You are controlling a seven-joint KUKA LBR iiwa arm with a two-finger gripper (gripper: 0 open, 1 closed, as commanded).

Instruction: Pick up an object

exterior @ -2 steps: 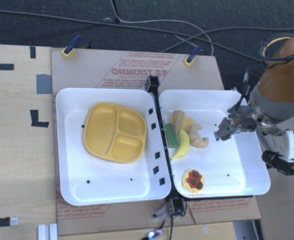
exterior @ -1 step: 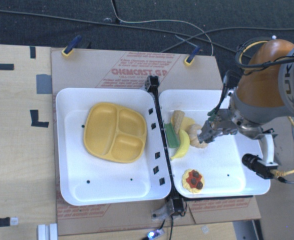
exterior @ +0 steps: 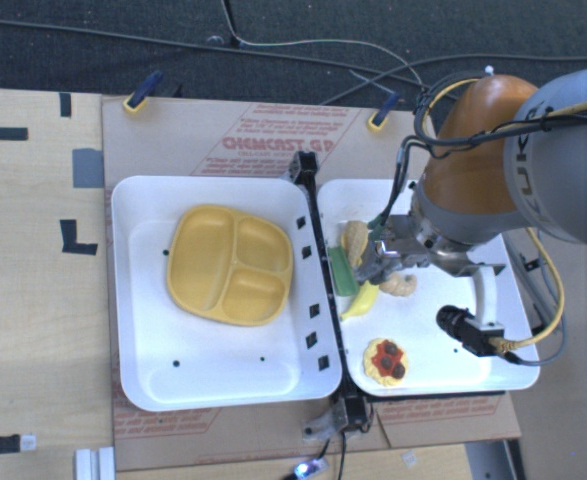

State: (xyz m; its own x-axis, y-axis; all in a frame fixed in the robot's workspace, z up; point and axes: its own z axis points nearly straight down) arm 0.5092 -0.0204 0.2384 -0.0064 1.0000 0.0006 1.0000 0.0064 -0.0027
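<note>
Nearest the camera sits the arm's large orange wrist band [exterior: 478, 133], which hangs over the right white bin [exterior: 518, 363] and screens part of the work area. Below it the two-finger gripper [exterior: 381, 261] is set low at the bin's left side, among a tight cluster of toy food items.

Candidate objects: a pale beige bread-like piece [exterior: 354, 238] just left of the gripper, a green strip-shaped item [exterior: 341, 271] along the divider, a yellow banana-like piece [exterior: 360, 301] beneath it, and a tan lumpy item [exterior: 401, 286] just right of the gripper. A small round yellow pastry with red topping [exterior: 385, 360] lies apart, nearer the front wall. A yellow plastic sectioned plate [exterior: 230, 264] occupies the left white bin [exterior: 138, 368].

End effector state: cannot be determined; the tool body hides the tip area, and no item is visibly between the gripping parts.

Risks, as judged:
- Items touch or nearly touch, so a closure could catch two, or nudge one aside and close on nothing.
- The green strip and banana piece lie against the divider wall; a descent there could strike the wall or pin an item against it.
- Rounded, smooth pieces are liable to slip out on lifting.

Arm pose: reaching in from the right, wrist bent steeply downward, tool pointing toward the divider.
</note>
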